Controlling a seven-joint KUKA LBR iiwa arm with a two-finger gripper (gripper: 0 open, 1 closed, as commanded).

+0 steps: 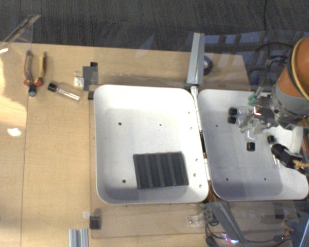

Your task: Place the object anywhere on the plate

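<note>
the object to move is hard to pick out: a small dark piece (251, 146) lies on the floor of the right bin (232, 181), just below the gripper (251, 121) in the frame, and another small dark bit (232, 119) sits just to the gripper's left. which is the task's thing i cannot tell, and both are too small to show a long axis. the gripper hangs over the upper right of that bin, at the end of the arm (298, 81) reaching in from the right; whether its fingers are spread or pressed together i cannot tell. the dark ribbed plate (160, 170) lies in the lower middle of the left bin (113, 138), well apart to the lower left, so the carry would likely run leftward across the divide between the bins on the counter (51, 158).
</note>
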